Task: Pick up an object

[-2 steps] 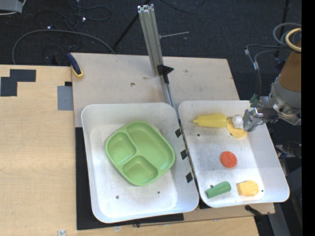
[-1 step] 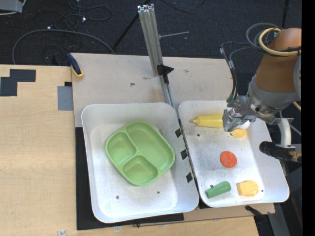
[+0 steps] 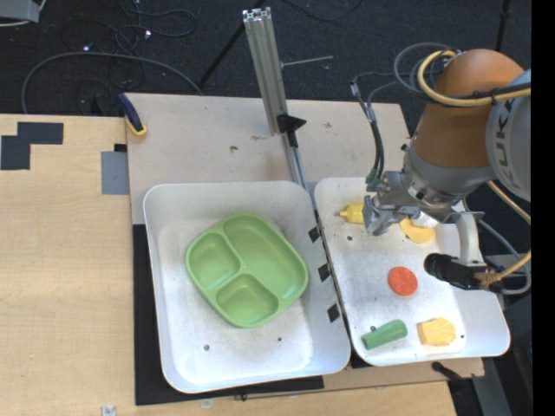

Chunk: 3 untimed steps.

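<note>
- Camera view, nearest edge first: a short green cylinder (image 3: 384, 334) and a lumpy yellow block (image 3: 437, 331) lie apart at the front of the right shallow white bin (image 3: 347, 271), close to its front rim.
- A flat, round orange-red piece (image 3: 402, 281) sits mid-bin with bare speckled floor all round it.
- Left shallow white bin (image 3: 165, 232) holds a glossy green plastic tray with three compartments (image 3: 246, 269), turned at a slant; open floor runs along its front and left sides.
- Small black clips (image 3: 323, 271) mark the seam where the two bins meet.
- Farther back in the right bin, the grey metal gripper (image 3: 379, 224) is down between a small yellow piece (image 3: 352, 214) on its left and a curved yellow piece (image 3: 418, 230) on its right; whether it is apart or closed cannot be told.
- Grey arm with its orange band (image 3: 473, 111) shows part of white lettering at the right, too cropped to read.
- An upright ribbed aluminium post (image 3: 266, 68) stands behind the bins on the pale board (image 3: 199, 141).
</note>
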{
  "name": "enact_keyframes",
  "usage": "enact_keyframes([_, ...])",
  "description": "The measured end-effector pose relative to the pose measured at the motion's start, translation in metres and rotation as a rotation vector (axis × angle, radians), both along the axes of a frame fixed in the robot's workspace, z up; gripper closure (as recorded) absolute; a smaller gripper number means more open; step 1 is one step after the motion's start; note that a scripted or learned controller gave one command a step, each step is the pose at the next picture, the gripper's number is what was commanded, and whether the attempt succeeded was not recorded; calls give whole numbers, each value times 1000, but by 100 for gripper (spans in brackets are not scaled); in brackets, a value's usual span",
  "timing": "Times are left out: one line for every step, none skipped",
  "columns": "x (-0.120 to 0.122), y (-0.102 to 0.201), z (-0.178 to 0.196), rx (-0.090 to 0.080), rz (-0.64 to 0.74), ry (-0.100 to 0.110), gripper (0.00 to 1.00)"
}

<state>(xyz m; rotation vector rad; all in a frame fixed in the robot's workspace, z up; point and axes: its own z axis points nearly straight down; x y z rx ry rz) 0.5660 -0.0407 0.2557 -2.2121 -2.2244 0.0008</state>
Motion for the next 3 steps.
enact_keyframes([5,49,-13,-1,-1,2,100])
enact_keyframes([5,100,-28,-2,-1,3,100])
enact_keyframes([-10,147,-31,-1,-1,3,100])
